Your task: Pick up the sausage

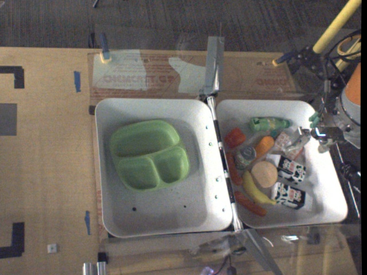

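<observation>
The gripper (317, 133) is hovering over the right bin's (338, 208) far right rim, and whether its fingers are clenched or released cannot be told from this view. Just left of them a clear crinkled wrapper (289, 143) is lying, and beyond it an orange carrot piece (264, 146), a green bottle (268, 123) and a red tomato (234, 137). The sausage (250, 204) is sitting well apart from the fingers, down-left in the near-left corner of that bin: a smooth red-orange cylinder, its long axis slanting from upper-left to lower-right, just beside a curved yellow banana (255, 191). A tan bun (264, 174) and two black-and-white cartons (289, 182) are lying between. Further left, the left bin (114, 211) is carrying a green sectioned plastic tray (150, 154). Both bins are resting on a pale wooden tabletop (40, 171) marked with blue and black tape; dark carpet (172, 7) is lying beyond.
</observation>
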Controlling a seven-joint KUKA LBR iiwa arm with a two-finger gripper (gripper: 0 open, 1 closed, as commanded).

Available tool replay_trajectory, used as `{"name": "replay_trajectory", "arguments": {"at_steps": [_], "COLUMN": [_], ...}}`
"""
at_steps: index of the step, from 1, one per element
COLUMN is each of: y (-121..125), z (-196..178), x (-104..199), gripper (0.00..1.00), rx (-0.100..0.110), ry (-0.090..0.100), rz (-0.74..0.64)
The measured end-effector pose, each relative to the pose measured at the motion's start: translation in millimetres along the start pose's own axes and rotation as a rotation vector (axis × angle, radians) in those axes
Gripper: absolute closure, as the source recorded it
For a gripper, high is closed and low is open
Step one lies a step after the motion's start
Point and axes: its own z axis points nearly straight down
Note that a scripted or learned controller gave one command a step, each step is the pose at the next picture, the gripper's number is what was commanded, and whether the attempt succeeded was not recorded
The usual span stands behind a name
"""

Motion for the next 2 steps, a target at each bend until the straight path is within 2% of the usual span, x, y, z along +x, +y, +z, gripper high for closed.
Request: {"name": "replay_trajectory", "arguments": {"at_steps": [1, 2], "y": [6, 63], "z": [132, 160], "x": [22, 6], "gripper": [0.00, 0.00], "rx": [-0.028, -0.005], "ry": [-0.009, -0.001], "rz": [-0.089, -0.097]}}
